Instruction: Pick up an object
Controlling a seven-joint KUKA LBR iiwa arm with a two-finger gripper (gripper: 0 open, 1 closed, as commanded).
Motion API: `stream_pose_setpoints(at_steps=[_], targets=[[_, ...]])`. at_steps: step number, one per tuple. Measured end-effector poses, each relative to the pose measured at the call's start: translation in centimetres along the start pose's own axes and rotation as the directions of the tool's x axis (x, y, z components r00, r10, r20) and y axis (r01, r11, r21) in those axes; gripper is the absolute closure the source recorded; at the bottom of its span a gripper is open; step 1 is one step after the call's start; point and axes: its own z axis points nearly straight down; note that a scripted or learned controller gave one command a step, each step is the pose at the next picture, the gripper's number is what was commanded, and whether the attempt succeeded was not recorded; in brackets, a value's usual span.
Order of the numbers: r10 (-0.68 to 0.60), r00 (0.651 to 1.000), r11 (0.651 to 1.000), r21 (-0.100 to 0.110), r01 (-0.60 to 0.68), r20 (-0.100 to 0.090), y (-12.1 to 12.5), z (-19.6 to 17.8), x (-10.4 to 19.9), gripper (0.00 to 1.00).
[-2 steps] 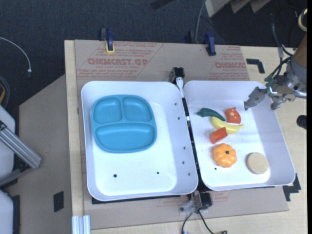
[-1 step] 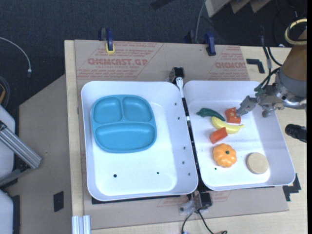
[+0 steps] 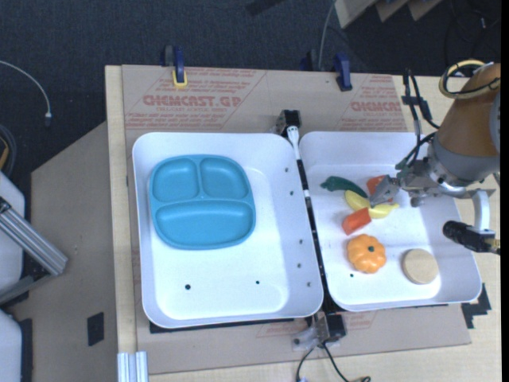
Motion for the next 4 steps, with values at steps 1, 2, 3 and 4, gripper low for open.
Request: stream_pose_setpoints(at_steps=[1,2,3,4], targets=[[0.0,1.0,1.0,-0.006,0.0,0.003,0.1,-1.3,-0.1,1.0],[-0.002,1.0,1.0,-0.012,0.002,0.005,0.7,-7.4,0.6,1.0],[-0.001,1.0,1.0,-0.01,0.001,0.004,0.8,-12.5,1.6,1.0],[-0.001,1.0,1.0,-0.011,0.001,0.004,0.9,-16.7,1.6,1.0]])
